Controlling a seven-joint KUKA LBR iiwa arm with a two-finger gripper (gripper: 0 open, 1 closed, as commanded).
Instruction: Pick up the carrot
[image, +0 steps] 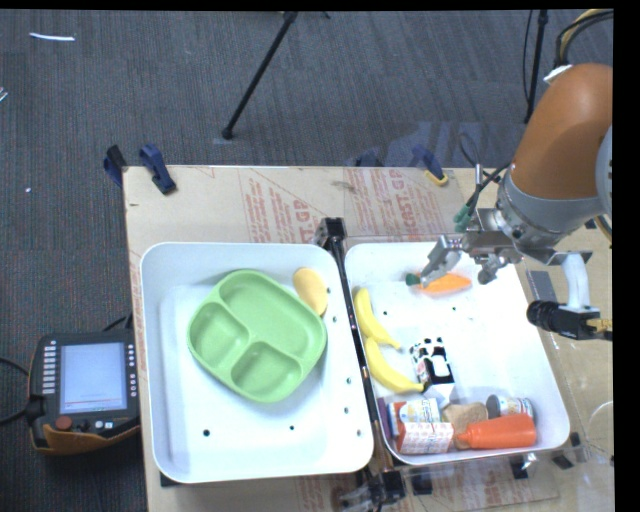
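The carrot (447, 284), small and orange with a green tip at its left end, lies in the far part of the right bin (540, 350). My gripper (459, 274) hangs right over it, at the end of the grey arm with the orange band. Its two fingers (436, 263) stand spread apart, one near each end of the carrot, so the gripper is open. The carrot looks to rest on the bin floor, with the fingertips just above or beside it.
Also in the right bin are two bananas (378, 345), a black-and-white item (432, 362), a carton (420, 428), a can (510, 406) and an orange bottle (497, 432). A green divided plate (258, 335) and a yellow fruit (311, 290) lie in the left bin (170, 420).
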